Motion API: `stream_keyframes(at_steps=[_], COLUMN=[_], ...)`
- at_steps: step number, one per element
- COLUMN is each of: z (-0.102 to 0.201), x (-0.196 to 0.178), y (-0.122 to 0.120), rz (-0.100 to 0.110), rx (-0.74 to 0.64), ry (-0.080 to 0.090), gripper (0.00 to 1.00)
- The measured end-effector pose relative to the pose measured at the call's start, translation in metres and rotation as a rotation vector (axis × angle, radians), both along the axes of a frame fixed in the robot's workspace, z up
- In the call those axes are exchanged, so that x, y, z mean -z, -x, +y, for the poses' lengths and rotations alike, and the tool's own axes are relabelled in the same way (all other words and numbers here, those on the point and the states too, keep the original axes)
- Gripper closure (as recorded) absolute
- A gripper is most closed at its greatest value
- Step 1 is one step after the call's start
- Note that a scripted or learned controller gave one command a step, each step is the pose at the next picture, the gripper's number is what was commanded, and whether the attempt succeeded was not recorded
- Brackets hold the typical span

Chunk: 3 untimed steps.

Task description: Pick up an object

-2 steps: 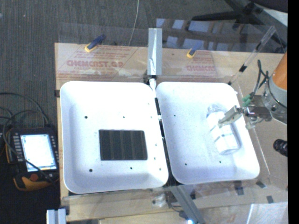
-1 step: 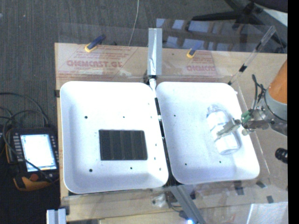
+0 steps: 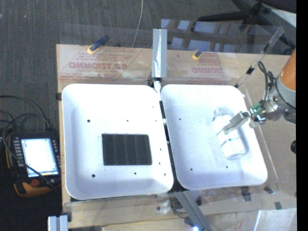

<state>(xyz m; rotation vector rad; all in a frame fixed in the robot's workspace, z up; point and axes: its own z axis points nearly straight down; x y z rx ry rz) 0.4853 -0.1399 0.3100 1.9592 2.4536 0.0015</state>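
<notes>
Camera view: ribbed dark rectangular mat [image 3: 126,149]

1. You've got dark grey carpet floor [image 3: 29,28] all round the bench, top & left of view.
2. Bench top [image 3: 110,64] is a pale board w/ reddish print under clear sheeting; two yellow-blue clamps [image 3: 97,44] sit along its far edge.
3. Upright metal post [image 3: 159,52] stands at mid far edge; thin cable [image 3: 140,13] runs up from near it.
4. Left on the floor: handheld pendant [image 3: 34,158] w/ bright lit screen, cables curling off it.
5. Top right: black office-chair base [image 3: 240,4] on the carpet.
6. Light is even; glare on the sheeting.
</notes>
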Motion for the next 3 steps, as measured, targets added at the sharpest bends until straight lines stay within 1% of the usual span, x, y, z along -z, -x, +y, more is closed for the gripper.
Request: stream_keyframes(at_steps=[1,2,3], z=[-0.068,-0.072,-0.075], x=[0.121,0.177,0.21], y=[0.002,-0.006,-0.101], rz=[0.004,0.003,-0.012], rx=[0.104,0.006,0.041], ry=[-0.001,0.0,0.001], gripper=[0.0,0.0,0.0])
